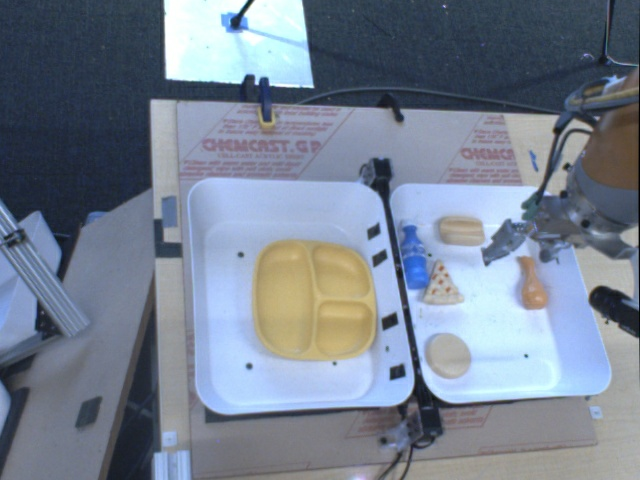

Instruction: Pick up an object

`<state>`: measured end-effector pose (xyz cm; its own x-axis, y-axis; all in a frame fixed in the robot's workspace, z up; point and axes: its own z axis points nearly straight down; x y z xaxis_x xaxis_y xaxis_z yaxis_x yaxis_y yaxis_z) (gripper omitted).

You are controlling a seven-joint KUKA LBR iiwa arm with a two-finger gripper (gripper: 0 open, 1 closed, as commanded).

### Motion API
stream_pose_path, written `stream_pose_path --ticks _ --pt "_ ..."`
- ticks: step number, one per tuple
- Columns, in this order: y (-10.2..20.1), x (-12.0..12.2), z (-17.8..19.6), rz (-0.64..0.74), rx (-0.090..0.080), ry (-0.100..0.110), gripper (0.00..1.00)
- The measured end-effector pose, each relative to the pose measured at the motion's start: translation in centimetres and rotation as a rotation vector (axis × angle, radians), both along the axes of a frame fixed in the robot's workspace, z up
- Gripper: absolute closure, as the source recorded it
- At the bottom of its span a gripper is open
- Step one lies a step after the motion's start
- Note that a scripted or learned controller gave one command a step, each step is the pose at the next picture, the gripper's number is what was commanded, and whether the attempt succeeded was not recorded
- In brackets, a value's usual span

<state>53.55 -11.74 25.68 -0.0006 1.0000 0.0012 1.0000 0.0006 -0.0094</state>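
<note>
The gripper (508, 240) hangs open and holds nothing over the right bin (575, 368), between a smooth oblong bun (461, 230) and an orange drumstick (532, 284) (glossy plastic).

bright, even overhead light. the white bins (300, 208) look nearly washed out, with soft, faint shadows under their contents. a pale sheet (200, 28) at 12 o'clock glares. the arm (610, 168) at 3 o'clock is slightly blurred; detail is coarse throughout.
</note>
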Motion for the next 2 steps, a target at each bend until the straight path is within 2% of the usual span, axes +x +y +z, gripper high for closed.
stream_pose_path --ticks 1,2 --pt "0.0 0.2 0.6 0.002 -0.002 -0.011 0.0" --pt "-0.1 0.0 -3.6 0.001 -0.001 -0.008 0.0"
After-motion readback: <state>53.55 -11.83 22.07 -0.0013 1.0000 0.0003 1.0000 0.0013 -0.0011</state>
